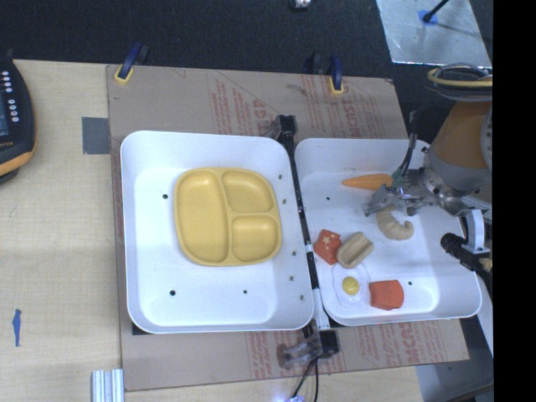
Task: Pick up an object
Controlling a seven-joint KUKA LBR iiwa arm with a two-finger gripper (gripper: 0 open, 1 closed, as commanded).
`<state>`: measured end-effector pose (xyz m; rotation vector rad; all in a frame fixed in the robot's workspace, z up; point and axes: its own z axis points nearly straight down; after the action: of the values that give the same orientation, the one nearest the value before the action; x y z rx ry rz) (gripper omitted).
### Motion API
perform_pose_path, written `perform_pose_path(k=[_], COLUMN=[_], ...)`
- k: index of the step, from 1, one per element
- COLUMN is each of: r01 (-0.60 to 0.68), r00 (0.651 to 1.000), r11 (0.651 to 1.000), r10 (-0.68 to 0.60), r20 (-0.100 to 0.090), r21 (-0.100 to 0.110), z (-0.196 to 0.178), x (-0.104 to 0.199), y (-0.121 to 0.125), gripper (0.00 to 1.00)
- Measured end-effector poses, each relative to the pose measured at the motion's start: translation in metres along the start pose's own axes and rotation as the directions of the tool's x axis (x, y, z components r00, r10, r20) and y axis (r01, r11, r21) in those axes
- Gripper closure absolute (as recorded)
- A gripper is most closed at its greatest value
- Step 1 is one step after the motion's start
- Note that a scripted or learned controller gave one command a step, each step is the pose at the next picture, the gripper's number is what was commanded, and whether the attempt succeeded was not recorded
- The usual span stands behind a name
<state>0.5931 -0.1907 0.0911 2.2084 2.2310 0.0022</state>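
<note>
The tool (387, 203) hung at centre right of the frame, above a pale curved piece (395, 227) in the right bin (452, 304). I couldn't tell its grip state. An orange carrot (366, 182) lay just beside it.

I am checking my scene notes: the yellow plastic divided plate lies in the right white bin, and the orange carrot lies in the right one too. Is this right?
Not quite. The camera view shows the yellow plastic divided plate in the left white bin. The orange carrot does lie in the right white bin.

wood bench (59, 249), cardboard sheet (251, 99), 2 white bins (142, 224)
</note>
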Motion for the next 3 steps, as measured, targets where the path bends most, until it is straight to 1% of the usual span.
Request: perform_pose_path(k=[1,2,3], r01=[-0.002,-0.001,-0.001], r00=[1.0,1.0,1.0], r11=[1.0,1.0,1.0], r10=[0.002,0.001,0.001], r20=[0.0,-0.003,-0.001], r21=[0.006,0.005,-0.002], z=[-0.012,-0.061,-0.049], x=[-0.003,0.054,0.088], y=[-0.004,-0.023,0.068], gripper=[1.0,1.0,1.0])
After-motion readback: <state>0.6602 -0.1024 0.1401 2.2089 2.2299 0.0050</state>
